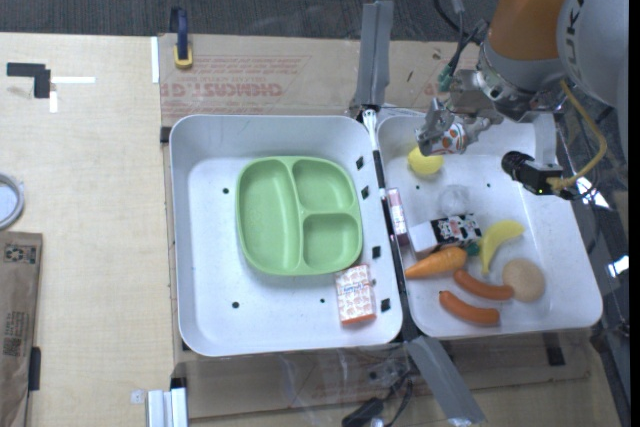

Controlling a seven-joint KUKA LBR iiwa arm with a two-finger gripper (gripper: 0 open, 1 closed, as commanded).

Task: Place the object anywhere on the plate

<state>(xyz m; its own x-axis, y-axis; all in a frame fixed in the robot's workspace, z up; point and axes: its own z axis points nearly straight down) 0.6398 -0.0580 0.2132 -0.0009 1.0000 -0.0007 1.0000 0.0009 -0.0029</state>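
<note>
Left bin (190,245): one green plate (298,214) with three compartments, lying flat near the middle, nothing on it; one small orange-and-white carton (356,295) flat on the bin floor just beside the plate's near right corner, apart from it. Right bin (575,310): one yellow lemon-like piece (425,163) at the far left, one black-and-white carton (447,231) near the middle, one orange carrot (436,263) just in front of that carton, one yellow banana (498,241) to its right, two reddish sausages (483,288) toward the near edge, one tan egg-shaped piece (524,279) beside them. Arm: grey with orange band, entering from the right; its hand (442,133) hangs over the far left corner of the right bin, directly above and beside the yellow piece. A small orange-and-white item shows at the fingertips, but whether the fingers are apart, together or clamped on it cannot be told. Tabletop (80,215): tan, bearing both bins.
</note>
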